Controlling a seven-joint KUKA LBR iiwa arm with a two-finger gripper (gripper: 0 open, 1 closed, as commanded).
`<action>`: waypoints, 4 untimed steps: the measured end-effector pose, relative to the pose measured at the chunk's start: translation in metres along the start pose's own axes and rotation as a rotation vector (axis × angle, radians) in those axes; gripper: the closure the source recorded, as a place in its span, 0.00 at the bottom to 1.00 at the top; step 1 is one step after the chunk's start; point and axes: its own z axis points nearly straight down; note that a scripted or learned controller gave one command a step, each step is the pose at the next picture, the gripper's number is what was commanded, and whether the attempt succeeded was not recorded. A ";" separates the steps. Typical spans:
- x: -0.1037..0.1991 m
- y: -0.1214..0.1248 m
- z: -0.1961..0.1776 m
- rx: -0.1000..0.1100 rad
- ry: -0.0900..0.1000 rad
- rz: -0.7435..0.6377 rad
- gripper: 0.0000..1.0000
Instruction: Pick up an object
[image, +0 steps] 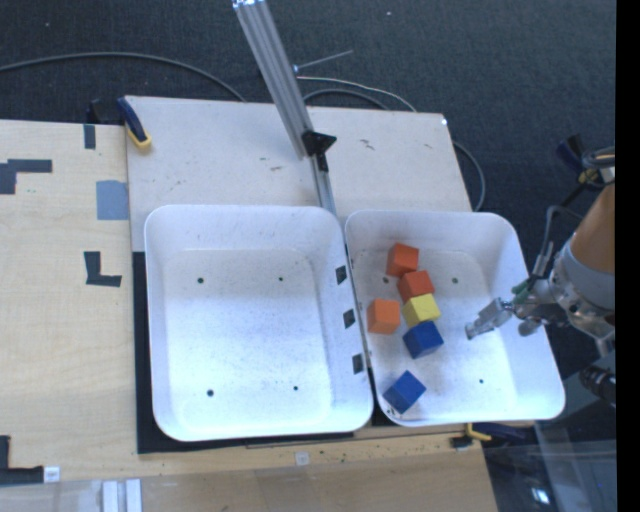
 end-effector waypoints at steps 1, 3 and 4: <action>0.076 0.012 0.075 0.008 0.005 -0.005 0.00; 0.051 0.027 0.108 0.002 -0.001 0.003 0.00; 0.047 0.068 0.108 0.001 -0.001 0.000 0.00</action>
